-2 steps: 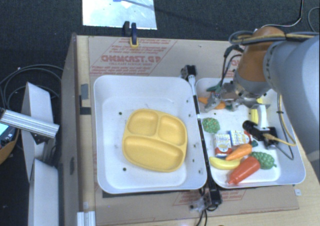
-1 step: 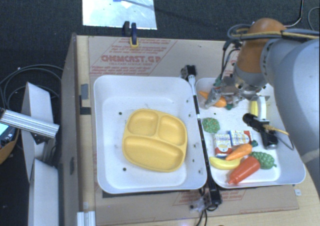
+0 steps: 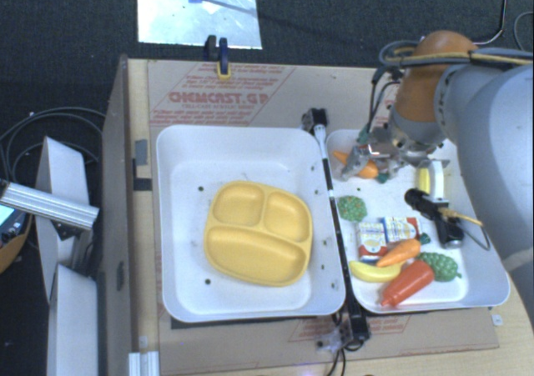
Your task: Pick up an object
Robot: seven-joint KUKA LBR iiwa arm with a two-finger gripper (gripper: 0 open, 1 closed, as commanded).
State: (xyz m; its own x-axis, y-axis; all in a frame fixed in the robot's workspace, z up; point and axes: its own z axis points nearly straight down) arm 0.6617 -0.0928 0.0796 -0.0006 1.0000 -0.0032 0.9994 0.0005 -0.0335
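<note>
My gripper is low over the back left corner of the right bin. Right beneath it lies a small orange toy food, partly hidden by the gripper. Whether the gripper touches or holds the toy cannot be made out. Further toy foods lie toward the front of this bin: a green broccoli, a small white and red carton, an orange carrot, a yellow banana, a red pepper and a green vegetable.
The left bin holds a yellow divided plate. A ridge separates the two bins. The grey arm covers the right bin's back right part. Both bins sit on a cardboard sheet.
</note>
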